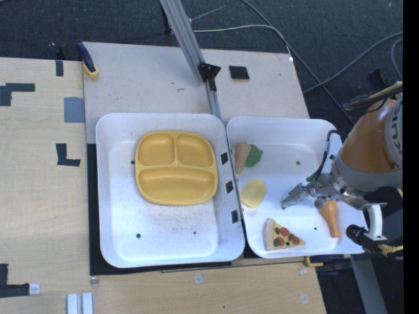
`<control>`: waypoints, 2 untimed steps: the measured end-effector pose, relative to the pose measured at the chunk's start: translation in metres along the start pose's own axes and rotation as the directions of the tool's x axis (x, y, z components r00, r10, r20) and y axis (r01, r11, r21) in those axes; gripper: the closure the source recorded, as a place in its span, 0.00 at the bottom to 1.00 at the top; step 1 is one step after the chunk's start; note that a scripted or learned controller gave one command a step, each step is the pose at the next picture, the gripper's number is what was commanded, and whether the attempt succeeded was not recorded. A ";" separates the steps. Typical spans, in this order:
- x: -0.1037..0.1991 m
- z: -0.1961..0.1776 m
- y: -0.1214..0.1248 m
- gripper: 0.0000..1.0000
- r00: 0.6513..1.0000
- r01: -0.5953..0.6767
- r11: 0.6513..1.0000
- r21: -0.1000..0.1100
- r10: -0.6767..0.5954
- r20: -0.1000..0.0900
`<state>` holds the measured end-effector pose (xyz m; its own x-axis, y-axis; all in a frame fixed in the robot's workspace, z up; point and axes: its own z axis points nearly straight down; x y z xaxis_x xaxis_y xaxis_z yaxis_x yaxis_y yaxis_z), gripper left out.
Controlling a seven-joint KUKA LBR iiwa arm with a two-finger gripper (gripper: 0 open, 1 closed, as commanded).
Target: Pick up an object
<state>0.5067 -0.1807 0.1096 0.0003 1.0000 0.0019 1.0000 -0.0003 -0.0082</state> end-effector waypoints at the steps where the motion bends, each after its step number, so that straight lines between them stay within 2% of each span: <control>1: 0.000 0.024 0.001 0.00 1.000 0.001 1.000 -0.009 -0.001 0.003; 2: 0.000 0.011 0.002 1.00 1.000 0.002 1.000 -0.013 -0.002 0.004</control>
